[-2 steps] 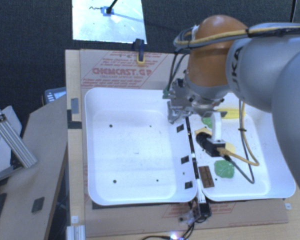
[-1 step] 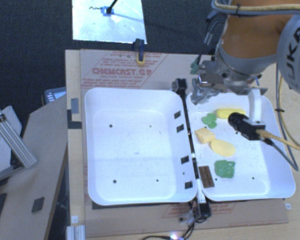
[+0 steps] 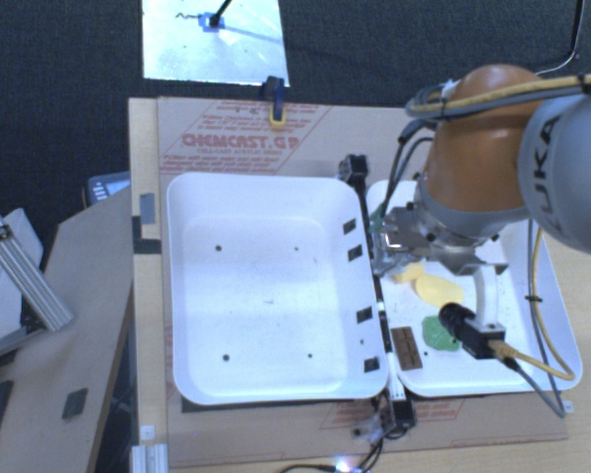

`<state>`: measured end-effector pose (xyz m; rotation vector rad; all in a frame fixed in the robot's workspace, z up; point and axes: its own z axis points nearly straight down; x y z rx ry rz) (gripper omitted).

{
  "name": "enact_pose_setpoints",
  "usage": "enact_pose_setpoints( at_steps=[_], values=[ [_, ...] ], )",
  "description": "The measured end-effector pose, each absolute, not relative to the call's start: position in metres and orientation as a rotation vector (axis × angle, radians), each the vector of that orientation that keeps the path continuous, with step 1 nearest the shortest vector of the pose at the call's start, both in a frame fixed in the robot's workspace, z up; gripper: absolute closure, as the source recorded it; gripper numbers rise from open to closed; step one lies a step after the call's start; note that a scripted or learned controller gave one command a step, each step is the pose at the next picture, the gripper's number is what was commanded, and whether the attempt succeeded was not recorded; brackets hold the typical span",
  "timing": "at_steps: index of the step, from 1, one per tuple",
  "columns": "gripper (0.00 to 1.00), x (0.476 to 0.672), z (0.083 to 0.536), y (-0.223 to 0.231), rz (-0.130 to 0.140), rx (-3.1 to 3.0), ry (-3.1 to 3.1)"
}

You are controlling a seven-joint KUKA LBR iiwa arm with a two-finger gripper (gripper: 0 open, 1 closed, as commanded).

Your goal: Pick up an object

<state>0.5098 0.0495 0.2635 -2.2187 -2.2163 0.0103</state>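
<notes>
The gripper sits low in the right bin, its own state impossible to tell under the wrist. Just below and right of it lies the yellow piece, long axis slanting; a green piece waits beyond.

Red print reading "CHEMCAST GP" stands on the brown protective sheet lying up and to the left of the pincer. The grey arm above the pincer bears the dark letters "UKA". Smaller red lines stay illegible.
</notes>
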Motion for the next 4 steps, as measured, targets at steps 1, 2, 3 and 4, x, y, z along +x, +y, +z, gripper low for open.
enact_pose_setpoints(
  at_steps=[1,2,3,4],
  values=[
    [1.00,0.485,0.179,0.089,0.007,-2.211,-2.223],
    [1.00,0.524,0.341,0.147,-0.025,-2.215,-2.239],
    [1.00,0.541,0.245,0.240,0.002,-2.206,-2.232],
    [1.00,0.484,0.185,0.231,0.009,-2.219,-2.219]
  ],
)
